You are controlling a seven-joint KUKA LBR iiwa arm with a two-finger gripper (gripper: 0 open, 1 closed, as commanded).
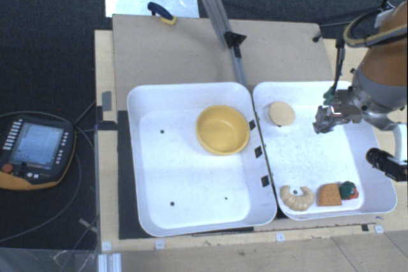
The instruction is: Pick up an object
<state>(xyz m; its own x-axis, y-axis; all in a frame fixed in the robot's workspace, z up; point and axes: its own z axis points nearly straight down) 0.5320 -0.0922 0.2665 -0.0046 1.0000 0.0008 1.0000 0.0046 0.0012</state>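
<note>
Nearest me, along the front edge of the right bin (357,162), I have three small items in a row: a pale, curled croissant-shaped toy (298,197) toward that bin's front left corner, a tan waffle-like square (329,195) just beside it, and a small red and green piece (348,190) touching the square's right side; I cannot tell what that last one is.

In the left bin (159,162), a yellow bowl (222,129) sits upright near the right wall, closer to the back edge than the front, well apart from everything in the other bin.

Further back in the right bin, a round beige disc (282,114), like a small bun or biscuit, lies near the back left corner. The gripper (324,121) hangs over the same bin, to the right of the disc and near it, though not touching it as far as I can see. I see nothing between the fingers, and I cannot tell whether they are apart or together from this angle.

On the bench (274,48) behind the bins, a yellow and dark clamp (162,13) rests at the far left corner.
</note>
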